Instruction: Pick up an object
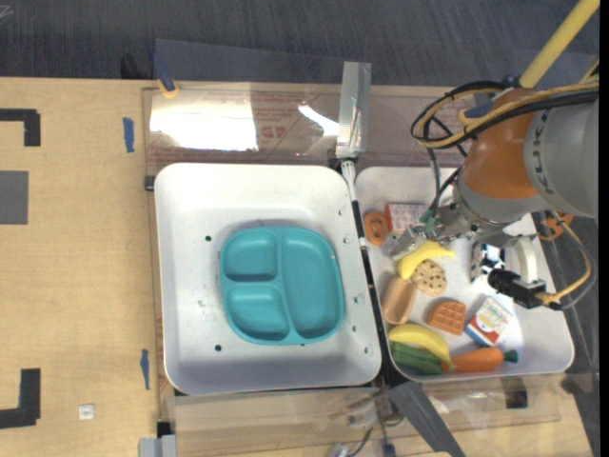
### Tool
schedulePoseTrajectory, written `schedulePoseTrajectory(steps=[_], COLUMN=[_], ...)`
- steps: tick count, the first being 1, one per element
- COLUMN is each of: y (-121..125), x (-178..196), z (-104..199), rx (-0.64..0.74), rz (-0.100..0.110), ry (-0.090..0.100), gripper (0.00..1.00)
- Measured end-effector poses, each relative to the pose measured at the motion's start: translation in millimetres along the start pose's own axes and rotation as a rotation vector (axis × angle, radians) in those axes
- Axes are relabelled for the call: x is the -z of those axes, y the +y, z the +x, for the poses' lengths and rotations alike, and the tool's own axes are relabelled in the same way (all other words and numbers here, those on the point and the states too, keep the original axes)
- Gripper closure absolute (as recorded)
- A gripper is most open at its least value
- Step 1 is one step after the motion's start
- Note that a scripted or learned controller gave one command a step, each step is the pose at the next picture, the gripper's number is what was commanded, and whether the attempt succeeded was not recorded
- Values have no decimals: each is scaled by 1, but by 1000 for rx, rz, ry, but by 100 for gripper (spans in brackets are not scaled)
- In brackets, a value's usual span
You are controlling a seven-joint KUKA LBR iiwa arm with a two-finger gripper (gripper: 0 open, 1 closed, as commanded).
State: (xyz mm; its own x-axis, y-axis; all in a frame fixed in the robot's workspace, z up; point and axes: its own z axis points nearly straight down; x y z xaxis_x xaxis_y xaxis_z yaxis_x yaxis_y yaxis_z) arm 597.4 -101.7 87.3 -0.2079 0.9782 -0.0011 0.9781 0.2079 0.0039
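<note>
I can't read any text from here. The small carton (489, 321) in the right bin (557, 350) carries blue and red print, and the clear panel (249, 120) at upper centre perhaps faint reddish lettering, both too blurred.

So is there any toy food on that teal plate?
No, the teal plate lies bare in the left bin; the toy food sits in the right bin.

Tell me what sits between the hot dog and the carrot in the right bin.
In the camera view, a waffle lies between the hot dog and the carrot.
</note>
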Motion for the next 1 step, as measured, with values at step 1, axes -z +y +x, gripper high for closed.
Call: schedulePoseTrajectory(steps=[1], y=[-42], x=[0], z=[-10], rx=[23], rz=[0], ry=[-1], gripper=[0])
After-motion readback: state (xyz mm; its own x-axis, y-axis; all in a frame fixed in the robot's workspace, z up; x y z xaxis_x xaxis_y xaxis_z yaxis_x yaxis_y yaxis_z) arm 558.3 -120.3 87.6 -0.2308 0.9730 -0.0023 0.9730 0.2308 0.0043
